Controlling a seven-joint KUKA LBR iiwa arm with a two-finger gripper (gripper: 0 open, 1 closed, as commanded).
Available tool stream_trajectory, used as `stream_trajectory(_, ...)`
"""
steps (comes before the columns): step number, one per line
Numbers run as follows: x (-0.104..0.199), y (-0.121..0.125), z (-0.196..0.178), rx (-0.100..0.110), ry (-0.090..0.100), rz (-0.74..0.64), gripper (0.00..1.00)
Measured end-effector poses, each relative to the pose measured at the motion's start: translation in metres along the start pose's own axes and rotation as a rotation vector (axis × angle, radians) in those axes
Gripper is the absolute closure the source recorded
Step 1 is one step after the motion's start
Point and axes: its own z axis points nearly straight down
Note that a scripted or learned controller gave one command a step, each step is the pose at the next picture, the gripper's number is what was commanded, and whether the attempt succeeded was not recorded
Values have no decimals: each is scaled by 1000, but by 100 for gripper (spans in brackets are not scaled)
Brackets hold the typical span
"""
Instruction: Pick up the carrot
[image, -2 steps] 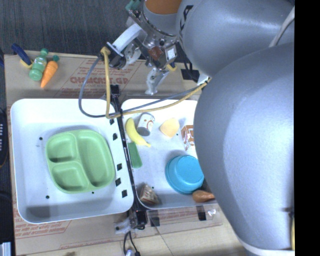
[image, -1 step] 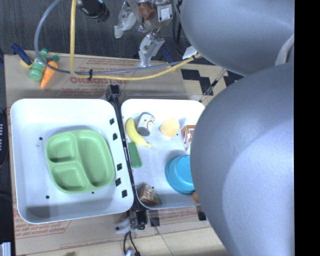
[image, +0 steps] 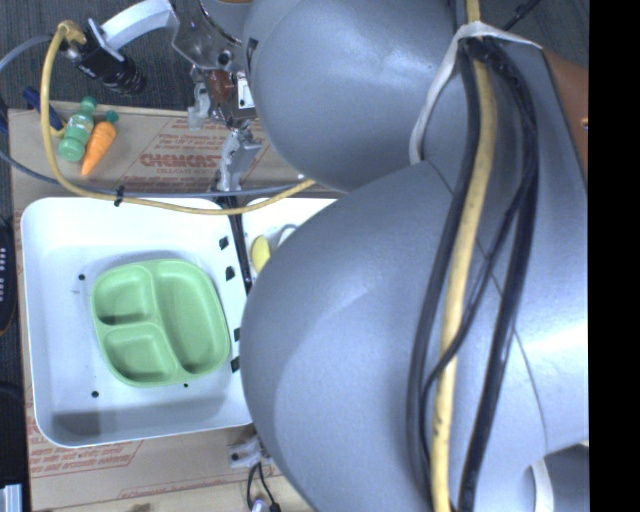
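Carrot (image: 97, 146): lies outside the bins on brown cardboard, above the left bin's far rim, orange body tilted, green top touching a green toy (image: 72, 140) just to its left.
Left bin (image: 60, 300): white and shallow, below the carrot; it holds a green divided plate (image: 158, 320) with three compartments, all bare.
Yellow cable (image: 150, 200): loops around the carrot's spot and runs along the left bin's far rim.
Claw (image: 225, 105): seen right of the carrot, up beside the cardboard's printed lettering; it grips nothing that can be seen, and its opening cannot be told under the clutter of metal parts.
Right bin (image: 300, 215): right of the carrot and lower; just a strip of rim and a yellow object (image: 260, 252) show past the grey arm (image: 400, 300).
Step in hand, as judged: reaching for the carrot. Done well, the claw would travel left past the cable, line up across the carrot's narrow body, and close clear of the green toy.
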Motion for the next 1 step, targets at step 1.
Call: stream_trajectory(1,3,41,15,5,1,-198,0)
